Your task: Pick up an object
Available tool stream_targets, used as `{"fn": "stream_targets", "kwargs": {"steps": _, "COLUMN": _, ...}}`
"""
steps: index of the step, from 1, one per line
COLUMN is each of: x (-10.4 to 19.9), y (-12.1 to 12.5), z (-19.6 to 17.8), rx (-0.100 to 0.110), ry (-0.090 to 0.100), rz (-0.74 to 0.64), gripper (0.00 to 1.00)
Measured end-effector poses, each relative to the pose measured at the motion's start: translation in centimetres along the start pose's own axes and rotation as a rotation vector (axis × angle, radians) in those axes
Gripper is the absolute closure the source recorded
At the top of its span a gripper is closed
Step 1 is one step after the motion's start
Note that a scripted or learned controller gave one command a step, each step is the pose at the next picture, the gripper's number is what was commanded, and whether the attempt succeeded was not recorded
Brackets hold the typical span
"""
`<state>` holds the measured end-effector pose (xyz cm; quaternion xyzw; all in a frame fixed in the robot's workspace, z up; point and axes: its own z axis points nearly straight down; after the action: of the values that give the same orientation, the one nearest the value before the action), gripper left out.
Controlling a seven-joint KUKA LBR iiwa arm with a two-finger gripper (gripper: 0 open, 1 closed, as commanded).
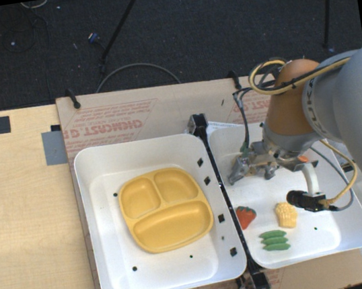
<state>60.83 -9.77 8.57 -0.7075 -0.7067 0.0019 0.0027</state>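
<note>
The right bin (348, 233) holds three small toys near its front. A red strawberry-like piece (246, 216) lies by the divider, a yellow corn cob (286, 214) sits to its right, and a green pea pod (274, 240) lies in front of both. My gripper (251, 168) hangs low over the back left part of this bin, above and behind the red piece. It touches none of the toys, and nothing shows in its grasp.
The left bin (96, 188) carries a yellow divided plate (166, 208). A black divider rail (219, 189) runs between the bins. The grey arm with its orange band (292, 112) and looped cables (332, 198) covers the right bin's back right.
</note>
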Motion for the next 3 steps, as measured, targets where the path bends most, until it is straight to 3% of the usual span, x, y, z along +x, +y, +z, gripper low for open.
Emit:
{"fn": "stream_targets", "kwargs": {"steps": 1, "x": -0.1, "y": 0.0, "z": -1.2, "rx": -0.001, "ry": 0.0, "rz": 0.003, "gripper": 1.0}}
{"fn": "stream_targets", "kwargs": {"steps": 3, "x": -0.3, "y": -1.3, "z": -12.8, "rx": -0.01, "ry": -0.002, "rz": -0.002, "gripper": 1.0}}
